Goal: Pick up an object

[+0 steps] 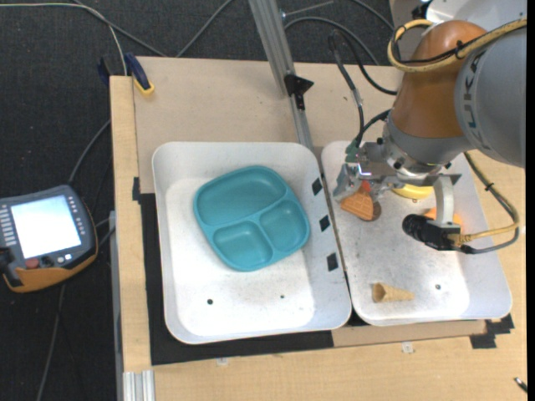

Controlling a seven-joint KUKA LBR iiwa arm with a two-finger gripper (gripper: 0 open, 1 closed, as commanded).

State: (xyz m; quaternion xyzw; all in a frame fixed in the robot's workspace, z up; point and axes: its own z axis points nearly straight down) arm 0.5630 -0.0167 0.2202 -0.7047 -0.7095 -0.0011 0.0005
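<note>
The gripper (358,184) hangs directly over the orange wedge (362,207); whether it is wide or narrow, I cannot tell. Descend straight, centring before closing.

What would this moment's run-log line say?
arm: over right bin | gripper: low, at orange wedge, grasp unconfirmed | cone: lying near front | left bin: teal divided plate

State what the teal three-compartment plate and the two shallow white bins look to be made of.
Teal three-compartment plate: probably moulded plastic, matte to satin; uniform colour, rounded dividers and soft rims suggest it. Left white bin and right white bin: likely thin formed plastic, dull finish, with rounded corners and dark scuffs and specks on their floors. Coated metal cannot be ruled out.
</note>
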